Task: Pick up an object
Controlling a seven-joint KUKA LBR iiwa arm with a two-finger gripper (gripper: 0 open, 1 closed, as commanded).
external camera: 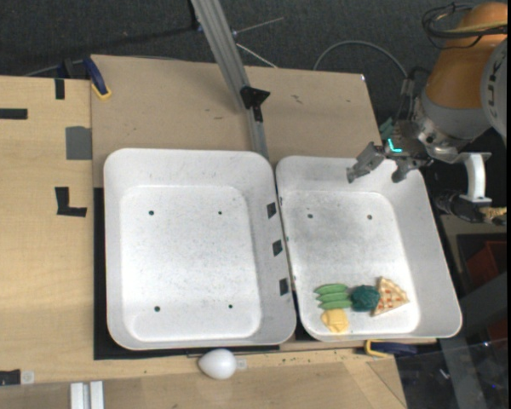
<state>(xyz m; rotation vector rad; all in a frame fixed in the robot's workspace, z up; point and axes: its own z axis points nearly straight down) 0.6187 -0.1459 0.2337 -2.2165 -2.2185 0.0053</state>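
- One fixed camera is looking down from above the counter (pixel 179 100) at a slant, far edge toward the frame's top.
- It is sitting far enough back to be taking in both white bins whole: left bin (pixel 123 254), right bin (pixel 430 245).
- Dark floor is showing beyond the counter's far edge, along the top of the frame.
- The arm (pixel 464 75) is entering from the frame's right, its end effector (pixel 381 165) hanging over the right bin's far rim.
- A grey pole (pixel 226 49) is crossing the upper middle of the view.
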